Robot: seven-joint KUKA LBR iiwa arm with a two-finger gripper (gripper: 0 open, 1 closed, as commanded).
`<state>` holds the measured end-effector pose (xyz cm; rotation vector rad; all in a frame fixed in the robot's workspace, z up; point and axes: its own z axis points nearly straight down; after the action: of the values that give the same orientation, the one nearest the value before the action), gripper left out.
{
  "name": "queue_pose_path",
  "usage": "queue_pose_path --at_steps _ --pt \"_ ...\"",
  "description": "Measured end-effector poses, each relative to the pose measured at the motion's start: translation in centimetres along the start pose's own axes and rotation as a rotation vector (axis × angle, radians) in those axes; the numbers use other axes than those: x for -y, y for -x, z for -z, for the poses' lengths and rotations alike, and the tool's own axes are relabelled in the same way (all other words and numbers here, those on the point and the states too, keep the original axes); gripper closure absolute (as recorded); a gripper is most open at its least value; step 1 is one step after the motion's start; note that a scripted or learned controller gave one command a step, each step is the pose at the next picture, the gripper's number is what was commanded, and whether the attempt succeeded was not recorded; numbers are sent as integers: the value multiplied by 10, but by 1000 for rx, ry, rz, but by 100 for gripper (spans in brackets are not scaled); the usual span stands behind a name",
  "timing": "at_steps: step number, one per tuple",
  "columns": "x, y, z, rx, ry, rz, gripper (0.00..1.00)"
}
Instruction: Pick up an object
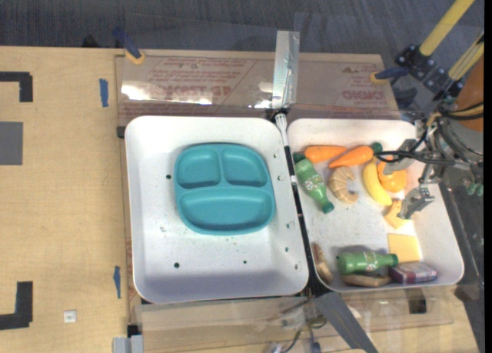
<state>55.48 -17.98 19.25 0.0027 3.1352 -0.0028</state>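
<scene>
Now hovering, hand (415, 204) low over right bin (446, 248) near banana (373, 182), grip state unclear; calls for descent onto one object.

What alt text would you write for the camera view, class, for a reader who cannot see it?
The arm's tool is down in the right bin among toy food: carrots, a banana, two green bottles. The left bin holds a teal divided plate.

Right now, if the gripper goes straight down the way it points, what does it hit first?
Probably the small orange piece just under the gripper, near the banana. Depth is hard to judge from this slant, so it could miss onto the bin floor.
</scene>
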Motion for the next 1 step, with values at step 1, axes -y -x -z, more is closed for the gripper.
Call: queue_pose_path --at_steps 1 --pt "22 44 -85 21 -4 168 0"
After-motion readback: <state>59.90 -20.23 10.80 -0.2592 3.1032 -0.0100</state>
